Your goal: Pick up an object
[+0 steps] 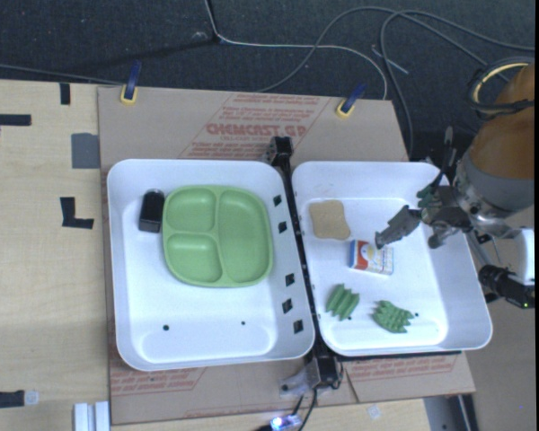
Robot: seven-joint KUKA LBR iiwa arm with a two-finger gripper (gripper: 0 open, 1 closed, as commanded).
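Nearest to me, in the right bin [463, 326], I see two green toy pieces close to its front wall: a long ribbed one [343, 302] and a bumpy one [393, 316] beside it, a little apart from each other. Behind them, near the middle of this bin, a small white card box [371, 257] with red and blue print lies flat. The gripper [415, 223] hangs just beside this box, on the side of the bin's right edge, with its two dark fingers spread open; one finger [395, 229] points down toward the box, and I see nothing between the fingers. Further back, a tan sponge-like pad [329, 220] lies near the wall which the two bins share.

In the left bin [126, 268], a light green plate [218, 236] with three compartments lies in the middle, and a small black block [152, 211] touches its left rim.

The grey arm with the orange band [508, 142] comes in over the right edge of the surface [36, 241]. At the far edge, two clamps [129, 88] with yellow tips hold the cardboard sheet [251, 119] under the bins.
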